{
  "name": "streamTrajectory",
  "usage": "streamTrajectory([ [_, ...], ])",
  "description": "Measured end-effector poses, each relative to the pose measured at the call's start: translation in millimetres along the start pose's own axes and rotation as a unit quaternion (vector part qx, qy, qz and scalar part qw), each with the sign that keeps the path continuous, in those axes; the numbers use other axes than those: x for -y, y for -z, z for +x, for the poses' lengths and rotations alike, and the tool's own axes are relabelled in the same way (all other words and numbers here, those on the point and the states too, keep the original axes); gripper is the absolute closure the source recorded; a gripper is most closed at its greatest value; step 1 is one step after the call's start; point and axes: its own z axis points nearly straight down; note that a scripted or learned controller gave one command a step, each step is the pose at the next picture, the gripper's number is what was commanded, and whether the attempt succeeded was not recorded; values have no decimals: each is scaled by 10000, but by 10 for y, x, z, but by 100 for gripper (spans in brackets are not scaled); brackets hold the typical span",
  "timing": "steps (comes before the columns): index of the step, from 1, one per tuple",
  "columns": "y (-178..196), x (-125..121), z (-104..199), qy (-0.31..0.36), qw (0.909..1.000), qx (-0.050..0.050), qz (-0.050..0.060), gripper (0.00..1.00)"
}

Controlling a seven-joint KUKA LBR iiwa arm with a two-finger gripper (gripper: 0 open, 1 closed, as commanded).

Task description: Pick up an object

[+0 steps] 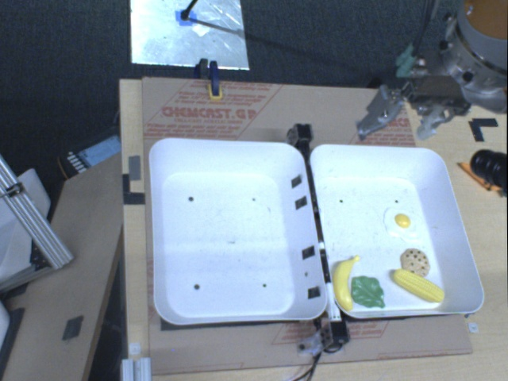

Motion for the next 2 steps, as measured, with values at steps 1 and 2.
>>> streamTrajectory([
  [1, 278, 198, 523, -1, 10000, 7, 81, 0],
  [2, 256, 125, 673, -21, 10000, 15, 93, 0],
])
